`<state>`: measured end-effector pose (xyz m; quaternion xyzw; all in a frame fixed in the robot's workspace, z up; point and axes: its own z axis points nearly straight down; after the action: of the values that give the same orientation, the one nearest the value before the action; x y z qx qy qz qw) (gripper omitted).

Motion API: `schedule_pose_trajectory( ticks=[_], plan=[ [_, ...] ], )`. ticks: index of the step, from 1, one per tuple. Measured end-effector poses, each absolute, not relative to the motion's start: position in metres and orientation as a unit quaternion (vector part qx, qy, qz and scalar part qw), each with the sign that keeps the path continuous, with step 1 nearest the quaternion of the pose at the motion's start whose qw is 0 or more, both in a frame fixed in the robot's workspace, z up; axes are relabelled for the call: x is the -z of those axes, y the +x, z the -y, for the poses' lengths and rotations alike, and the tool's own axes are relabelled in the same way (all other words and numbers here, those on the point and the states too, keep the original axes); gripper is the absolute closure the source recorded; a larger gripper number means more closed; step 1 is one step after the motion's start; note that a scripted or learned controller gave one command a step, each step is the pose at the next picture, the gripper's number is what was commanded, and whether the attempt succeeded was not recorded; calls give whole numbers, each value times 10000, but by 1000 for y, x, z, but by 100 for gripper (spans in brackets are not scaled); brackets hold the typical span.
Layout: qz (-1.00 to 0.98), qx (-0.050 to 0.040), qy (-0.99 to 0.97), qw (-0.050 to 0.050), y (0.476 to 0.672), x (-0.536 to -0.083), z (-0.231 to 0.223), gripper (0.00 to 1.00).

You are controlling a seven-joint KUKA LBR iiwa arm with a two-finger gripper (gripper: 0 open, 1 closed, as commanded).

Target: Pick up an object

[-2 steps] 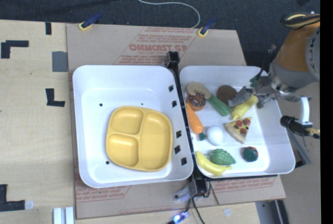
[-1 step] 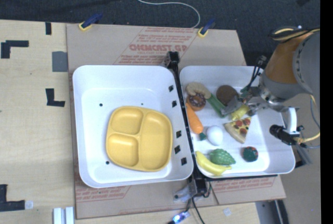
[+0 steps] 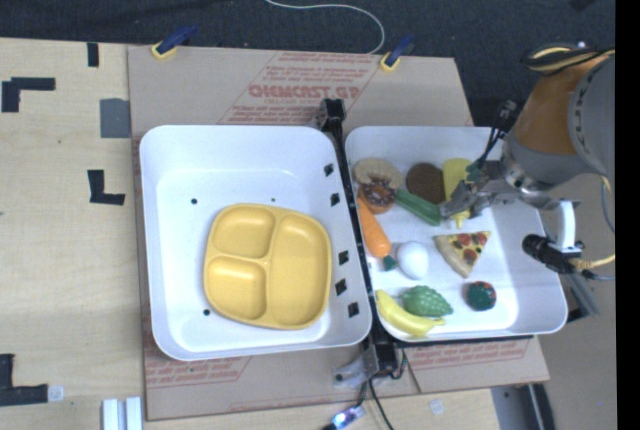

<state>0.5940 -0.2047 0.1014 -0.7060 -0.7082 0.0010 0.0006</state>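
The right bin (image 3: 520, 318) holds toy foods: a pizza slice (image 3: 464, 249), a white egg (image 3: 412, 260), an orange carrot (image 3: 374, 233), a green cucumber-like piece (image 3: 418, 206), a brown round piece (image 3: 426, 182), a donut (image 3: 378, 192), a yellow piece (image 3: 456, 174), a banana (image 3: 402, 315), a green bumpy fruit (image 3: 426, 301) and a small dark green and red ball (image 3: 481, 295). My gripper (image 3: 462, 205) is low in this bin, by the right end of the green piece and just above the pizza slice. I see nothing held between its fingers.
The left bin (image 3: 170, 168) holds a yellow divided plate (image 3: 268, 264). The grey arm with its orange band (image 3: 555, 108) comes in over the right bin's right rim. A white cable (image 3: 320, 6) lies on the dark floor beyond the cardboard base.
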Motion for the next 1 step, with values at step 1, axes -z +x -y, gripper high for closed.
schedule_pose_trajectory(
  ticks=[1],
  plan=[
    [7077,5,-7065,-9,597,-143,202,100]
  ],
)
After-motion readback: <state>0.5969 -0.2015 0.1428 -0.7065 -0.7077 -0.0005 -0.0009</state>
